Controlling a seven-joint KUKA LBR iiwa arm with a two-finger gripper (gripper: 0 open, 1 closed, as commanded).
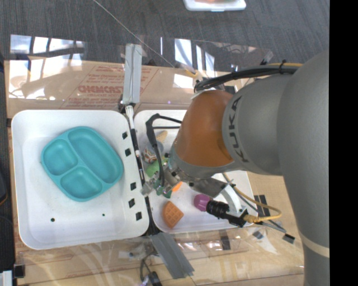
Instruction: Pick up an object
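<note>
Arm's bulk hides most of right bin [193,226]; gripper [161,181] grip unreadable. Orange waffle piece [173,214] lies just below it.

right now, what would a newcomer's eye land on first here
The big grey arm with its orange band dominates, reaching from the right down over the right bin. Next is the turquoise divided plate lying alone in the left bin. Below the arm sit an orange waffle-like toy and a purple piece.

floor [67,17]: dark grey carpet | bench [84,84]: brown board, glare
</note>
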